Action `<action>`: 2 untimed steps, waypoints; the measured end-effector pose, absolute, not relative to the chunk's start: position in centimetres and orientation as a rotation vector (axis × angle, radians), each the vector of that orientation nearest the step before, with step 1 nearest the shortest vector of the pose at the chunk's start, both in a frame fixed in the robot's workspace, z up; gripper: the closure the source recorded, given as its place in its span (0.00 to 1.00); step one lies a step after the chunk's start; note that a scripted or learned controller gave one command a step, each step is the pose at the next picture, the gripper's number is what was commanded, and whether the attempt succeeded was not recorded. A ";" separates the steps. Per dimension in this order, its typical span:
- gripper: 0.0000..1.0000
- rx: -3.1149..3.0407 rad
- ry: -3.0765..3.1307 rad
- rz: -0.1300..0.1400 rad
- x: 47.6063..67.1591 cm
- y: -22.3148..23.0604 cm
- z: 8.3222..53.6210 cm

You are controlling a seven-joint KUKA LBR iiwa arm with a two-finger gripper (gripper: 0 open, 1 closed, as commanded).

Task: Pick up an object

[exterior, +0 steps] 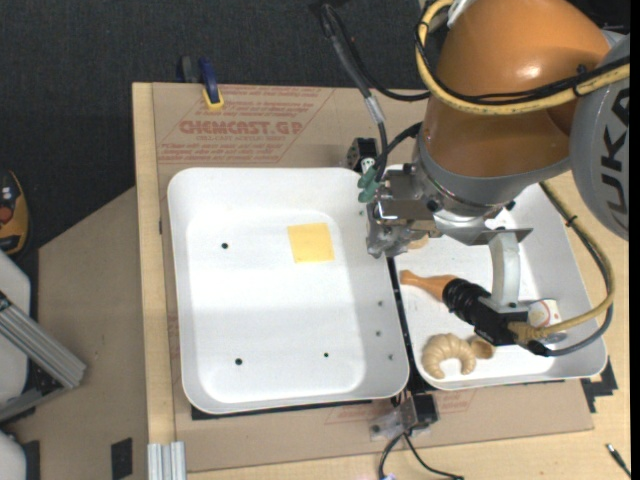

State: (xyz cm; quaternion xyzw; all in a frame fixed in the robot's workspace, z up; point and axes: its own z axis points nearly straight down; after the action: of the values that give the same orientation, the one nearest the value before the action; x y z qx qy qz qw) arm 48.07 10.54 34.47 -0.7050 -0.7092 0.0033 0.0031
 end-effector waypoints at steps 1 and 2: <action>1.00 -2.220 -2.225 -0.005 49.3 12.4 36.0; 1.00 -2.216 -2.228 -0.006 47.9 16.6 37.8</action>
State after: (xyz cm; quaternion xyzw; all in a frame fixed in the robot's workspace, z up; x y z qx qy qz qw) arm 47.85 16.63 37.79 -0.7053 -0.7090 -0.0018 -0.0003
